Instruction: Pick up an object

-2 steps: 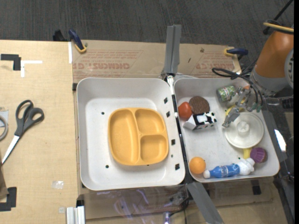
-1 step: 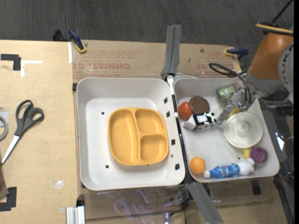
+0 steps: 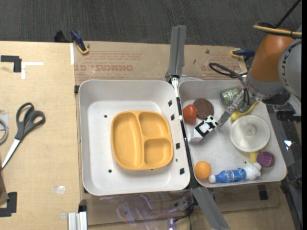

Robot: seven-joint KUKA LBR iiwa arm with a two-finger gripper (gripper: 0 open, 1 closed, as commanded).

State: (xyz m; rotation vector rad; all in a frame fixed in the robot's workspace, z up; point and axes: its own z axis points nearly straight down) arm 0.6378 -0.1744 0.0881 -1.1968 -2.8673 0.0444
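Cube [image 3: 206, 127], black-and-white and blocky, sits in the right bin [image 3: 217, 174] just beside my gripper [image 3: 223, 118], whose grip state I cannot tell; it looks light, stiff and best pinched across two flat opposite faces.

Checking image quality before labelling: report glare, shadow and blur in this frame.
Camera view: even overhead light; soft shadows inside the left bin around the yellow tray; mild glare on the clear cup; gripper slightly blurred; the bins' edges bow slightly.

Grey arm [image 3: 293, 66], orange wrist band
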